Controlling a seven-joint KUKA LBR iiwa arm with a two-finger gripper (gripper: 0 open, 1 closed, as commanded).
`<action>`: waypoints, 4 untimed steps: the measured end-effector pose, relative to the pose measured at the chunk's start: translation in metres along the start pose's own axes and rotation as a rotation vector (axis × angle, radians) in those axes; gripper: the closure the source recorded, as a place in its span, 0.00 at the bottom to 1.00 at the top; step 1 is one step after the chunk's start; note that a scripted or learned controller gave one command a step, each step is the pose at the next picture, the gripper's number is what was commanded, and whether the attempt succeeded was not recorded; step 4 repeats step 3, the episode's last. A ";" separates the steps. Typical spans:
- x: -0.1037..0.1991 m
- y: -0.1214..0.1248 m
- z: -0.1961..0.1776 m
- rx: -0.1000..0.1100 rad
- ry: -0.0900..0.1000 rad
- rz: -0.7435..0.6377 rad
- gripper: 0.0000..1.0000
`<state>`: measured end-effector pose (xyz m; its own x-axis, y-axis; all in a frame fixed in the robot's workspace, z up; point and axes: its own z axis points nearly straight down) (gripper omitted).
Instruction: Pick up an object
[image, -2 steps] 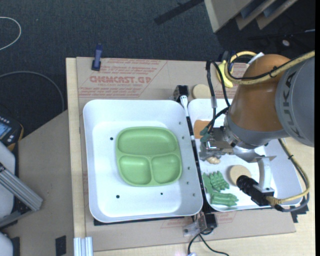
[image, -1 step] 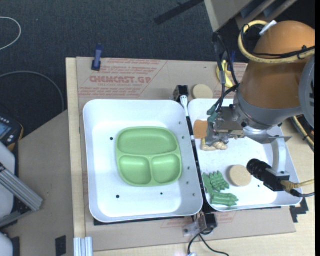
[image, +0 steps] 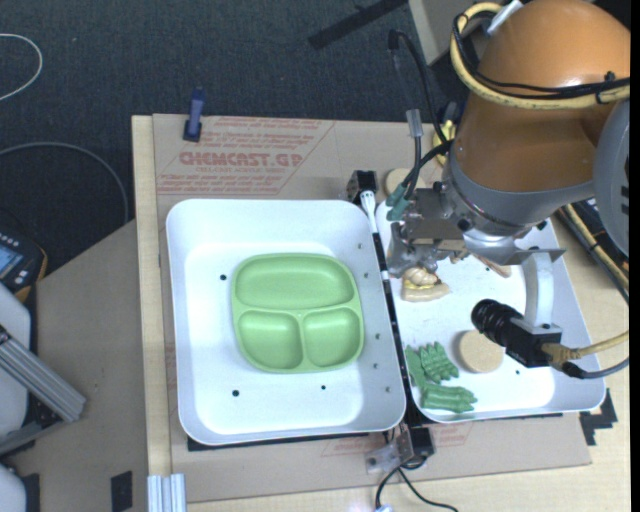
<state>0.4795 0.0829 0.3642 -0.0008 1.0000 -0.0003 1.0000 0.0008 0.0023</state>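
My gripper (image: 418, 258) hangs low over the back left part of the right bin (image: 570, 395), close to the wall shared with the left bin. Just in front of it and below lies a cream-coloured lumpy object (image: 424, 288), partly covered by the gripper body. A round tan disc (image: 478, 353) rests nearer the front. Two green ridged pieces lie in the front left corner, one (image: 432, 361) behind the other (image: 448, 399). The wrist and the orange band hide the back of the right bin.
A pale green divided plate (image: 296, 310) sits in the middle of the left bin (image: 195, 300). Both bins stand on a cardboard sheet (image: 250, 150). Cables run along the bench at the right and behind the arm.
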 end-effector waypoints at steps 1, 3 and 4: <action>0.000 0.000 -0.010 0.000 -0.001 -0.001 1.00; -0.092 0.005 0.099 0.008 0.001 0.004 1.00; -0.092 0.005 0.099 0.008 0.001 0.004 1.00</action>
